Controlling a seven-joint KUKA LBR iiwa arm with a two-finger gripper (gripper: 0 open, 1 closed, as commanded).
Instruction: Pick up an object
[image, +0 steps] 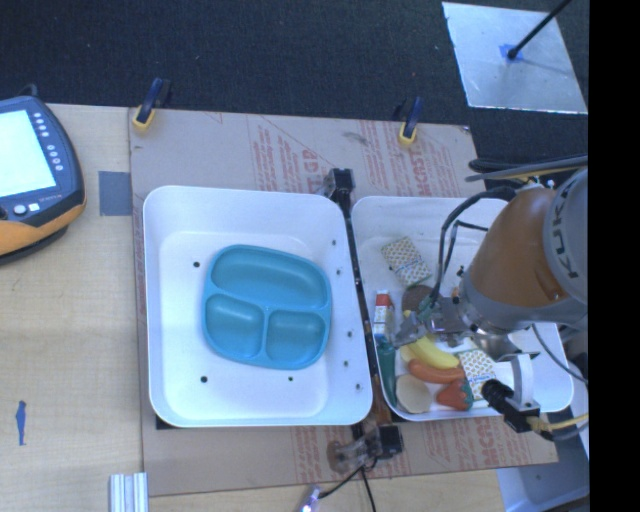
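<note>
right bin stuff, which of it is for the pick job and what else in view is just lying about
For the job:
- pincer, down in the right bin
- banana
- carrot
- checked packet
- tube

Lying about:
- blue tray in the left bin
- pendant
- clamps

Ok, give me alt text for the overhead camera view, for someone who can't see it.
A grey and orange robot arm reaches from the right over the right white bin, which holds small items including a banana and a checkered packet. The left white bin holds a blue divided tray. A handheld controller lies at far left.
</note>
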